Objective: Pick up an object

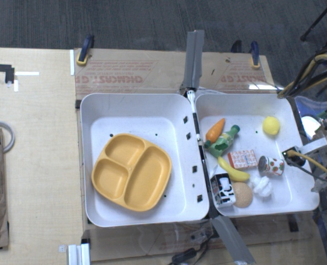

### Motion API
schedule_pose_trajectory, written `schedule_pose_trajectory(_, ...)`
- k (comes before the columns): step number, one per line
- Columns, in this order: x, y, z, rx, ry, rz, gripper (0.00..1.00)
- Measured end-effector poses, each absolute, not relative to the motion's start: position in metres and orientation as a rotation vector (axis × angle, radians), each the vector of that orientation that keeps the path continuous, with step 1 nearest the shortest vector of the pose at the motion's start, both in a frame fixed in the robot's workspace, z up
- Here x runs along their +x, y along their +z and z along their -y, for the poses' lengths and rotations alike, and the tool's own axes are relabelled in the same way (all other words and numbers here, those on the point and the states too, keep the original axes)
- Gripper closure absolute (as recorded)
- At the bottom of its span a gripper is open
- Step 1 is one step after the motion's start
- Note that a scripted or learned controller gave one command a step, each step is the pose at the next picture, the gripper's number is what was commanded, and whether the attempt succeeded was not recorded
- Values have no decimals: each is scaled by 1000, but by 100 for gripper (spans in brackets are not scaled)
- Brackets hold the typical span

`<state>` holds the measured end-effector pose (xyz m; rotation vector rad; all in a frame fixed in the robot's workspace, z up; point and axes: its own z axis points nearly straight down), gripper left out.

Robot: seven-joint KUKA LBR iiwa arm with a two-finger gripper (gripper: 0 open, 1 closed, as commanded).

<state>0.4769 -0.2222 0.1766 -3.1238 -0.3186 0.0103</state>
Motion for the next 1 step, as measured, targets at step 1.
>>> schedule_pose_trajectory(1,483,119,216,-3107,-24,523,0)
